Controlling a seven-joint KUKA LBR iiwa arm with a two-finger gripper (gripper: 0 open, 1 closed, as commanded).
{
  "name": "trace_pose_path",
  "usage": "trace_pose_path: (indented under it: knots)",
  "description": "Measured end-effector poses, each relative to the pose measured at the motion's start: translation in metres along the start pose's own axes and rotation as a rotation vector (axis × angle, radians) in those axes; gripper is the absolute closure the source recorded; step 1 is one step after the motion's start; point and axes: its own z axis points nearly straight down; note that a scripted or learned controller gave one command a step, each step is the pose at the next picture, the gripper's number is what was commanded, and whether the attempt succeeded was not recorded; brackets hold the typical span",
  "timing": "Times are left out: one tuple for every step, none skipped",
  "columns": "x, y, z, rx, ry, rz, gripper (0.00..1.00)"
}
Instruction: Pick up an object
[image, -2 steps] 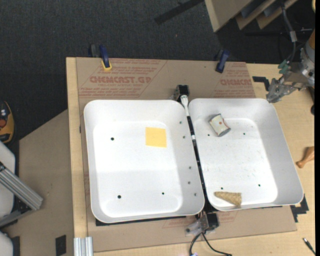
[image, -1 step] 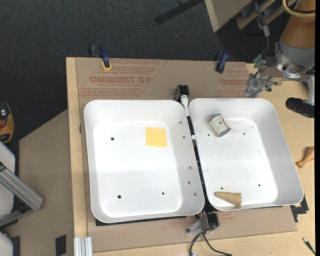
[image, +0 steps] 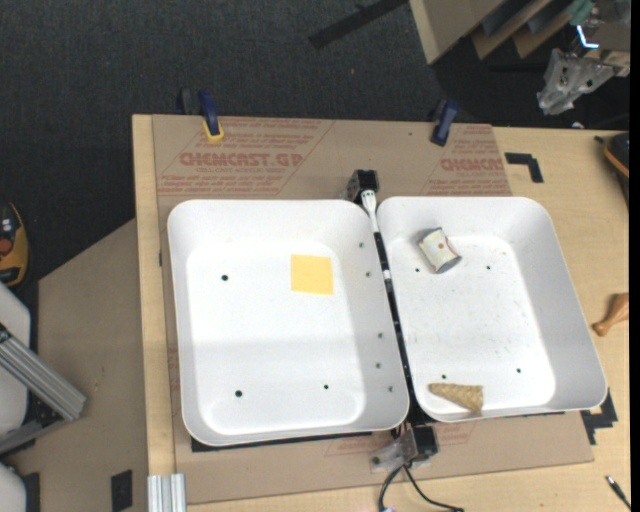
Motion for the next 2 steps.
trace_pose_path:
  knots:
    - [0.054, -0.019, 0.091, 0.033, 0.008, -0.001, 1.0]
    - [0.094, -0.011, 0.136, 0.028, 0.005, 0.001, 1.0]
